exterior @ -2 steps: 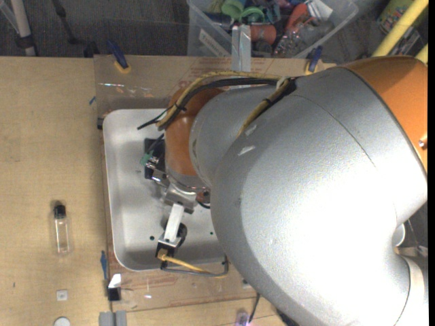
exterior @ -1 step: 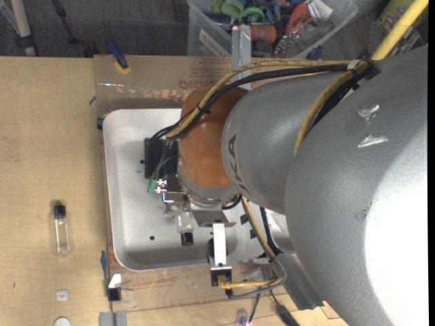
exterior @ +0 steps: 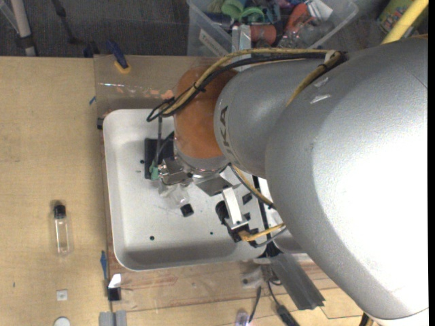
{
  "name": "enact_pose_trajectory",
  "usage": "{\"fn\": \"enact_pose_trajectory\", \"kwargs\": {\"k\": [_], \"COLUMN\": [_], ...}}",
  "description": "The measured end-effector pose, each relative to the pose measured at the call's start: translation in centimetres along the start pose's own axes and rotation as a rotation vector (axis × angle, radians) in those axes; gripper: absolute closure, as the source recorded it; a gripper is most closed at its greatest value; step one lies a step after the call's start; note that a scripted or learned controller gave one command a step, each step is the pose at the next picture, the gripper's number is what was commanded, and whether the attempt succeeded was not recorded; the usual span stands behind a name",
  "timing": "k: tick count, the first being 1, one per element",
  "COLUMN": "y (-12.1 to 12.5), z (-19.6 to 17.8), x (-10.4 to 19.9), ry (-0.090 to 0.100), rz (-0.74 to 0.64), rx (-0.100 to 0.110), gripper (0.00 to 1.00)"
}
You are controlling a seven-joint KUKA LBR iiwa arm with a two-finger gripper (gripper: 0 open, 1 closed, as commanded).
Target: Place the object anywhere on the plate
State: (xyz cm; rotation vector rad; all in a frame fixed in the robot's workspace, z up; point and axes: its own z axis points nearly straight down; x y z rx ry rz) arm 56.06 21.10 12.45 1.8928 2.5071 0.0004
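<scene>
My gripper hangs low over the middle of the left white bin, under the orange band of the arm. A small dark block lies on the bin floor just below and to the right of the gripper, apart from it. The big grey arm covers the right half of the view and hides whatever lies beneath it.
A clear vial with a dark cap lies on the wooden bench left of the bin. A clear tub of coloured items stands at the back. A blue clip sits near the bin's far corner. Cables trail beside the wrist.
</scene>
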Motion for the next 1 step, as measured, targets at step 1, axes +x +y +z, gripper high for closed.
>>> {"fn": "enact_pose_trajectory", "kwargs": {"k": [1], "y": [7.12], "z": [3.05], "x": [-2.35], "ry": [0.001], "rz": [-0.134], "rx": [-0.012], "gripper": [1.0]}}
